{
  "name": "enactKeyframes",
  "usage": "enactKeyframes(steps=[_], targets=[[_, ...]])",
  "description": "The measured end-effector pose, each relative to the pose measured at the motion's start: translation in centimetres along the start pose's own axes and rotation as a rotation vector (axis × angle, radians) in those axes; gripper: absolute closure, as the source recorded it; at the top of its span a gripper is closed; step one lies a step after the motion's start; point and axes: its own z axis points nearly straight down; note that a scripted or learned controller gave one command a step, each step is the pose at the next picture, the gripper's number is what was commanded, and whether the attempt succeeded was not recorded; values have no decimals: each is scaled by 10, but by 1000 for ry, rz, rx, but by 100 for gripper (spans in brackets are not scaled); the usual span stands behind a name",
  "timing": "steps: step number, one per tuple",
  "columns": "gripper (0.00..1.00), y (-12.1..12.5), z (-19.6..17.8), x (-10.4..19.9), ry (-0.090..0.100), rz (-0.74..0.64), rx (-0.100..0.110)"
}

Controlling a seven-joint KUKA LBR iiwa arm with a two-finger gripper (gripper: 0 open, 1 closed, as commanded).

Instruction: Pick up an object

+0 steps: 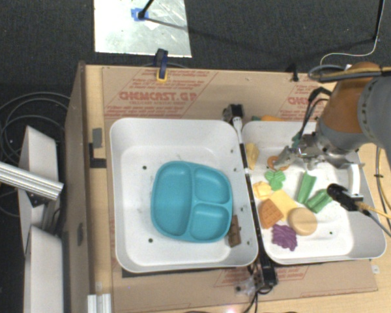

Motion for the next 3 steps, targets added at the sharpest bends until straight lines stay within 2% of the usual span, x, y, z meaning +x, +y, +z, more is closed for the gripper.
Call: enactKeyframes(steps=[1,2,3], targets=[[0,-51,-3,-14,-1,-2,5],[0,-82,-2,40,-4,-8,-7],[0,-128,-1,27,-1,-2,-4]])
